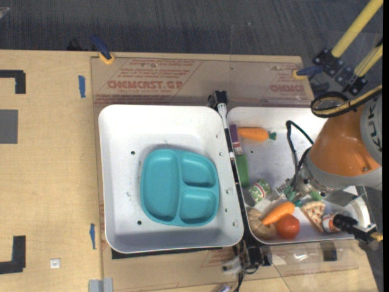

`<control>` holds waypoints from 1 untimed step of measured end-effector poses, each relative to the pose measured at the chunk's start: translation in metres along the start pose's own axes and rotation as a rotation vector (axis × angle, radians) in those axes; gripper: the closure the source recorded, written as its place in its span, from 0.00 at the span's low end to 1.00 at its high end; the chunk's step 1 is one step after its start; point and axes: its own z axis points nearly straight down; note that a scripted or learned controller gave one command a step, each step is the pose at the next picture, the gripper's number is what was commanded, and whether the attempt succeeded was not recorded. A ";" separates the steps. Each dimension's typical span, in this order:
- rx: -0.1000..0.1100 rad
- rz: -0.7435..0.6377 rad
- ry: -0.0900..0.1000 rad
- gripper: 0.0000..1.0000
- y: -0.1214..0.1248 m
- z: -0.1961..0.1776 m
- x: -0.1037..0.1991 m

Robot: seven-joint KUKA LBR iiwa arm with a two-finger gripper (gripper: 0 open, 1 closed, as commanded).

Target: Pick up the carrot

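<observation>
Carrot is the target, and two orange carrot-shaped toys lie in the picture, so the account runs from the left. On the left of the pale wooden desk [42,181] sits the left shallow white bin [115,163], holding a turquoise three-compartment plastic plate [179,187] and nothing else I can make out. Between the bins run a purple stick and a green stick [242,168]. In the right white bin [273,157], a small orange carrot with a green tip [253,134] lies alone near the far left corner, well apart from the arm. Nearer the front lies a second, fatter orange carrot [278,213], resting among clutter: a green-and-white round toy [259,191], a red tomato-like ball [288,227] just beside it, and a tan bread-like piece [314,212]. The grey arm with its orange band [343,148] hangs over this front cluster, and the pincer [301,190] sits low just beside the fat carrot's right end. Whether its tips are apart or closed I cannot tell, and no carrot is visibly between them. By my judgement the approach is made, while the grasp and the lift remain.
</observation>
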 end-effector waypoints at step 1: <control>0.001 0.000 0.001 0.00 0.000 0.001 0.000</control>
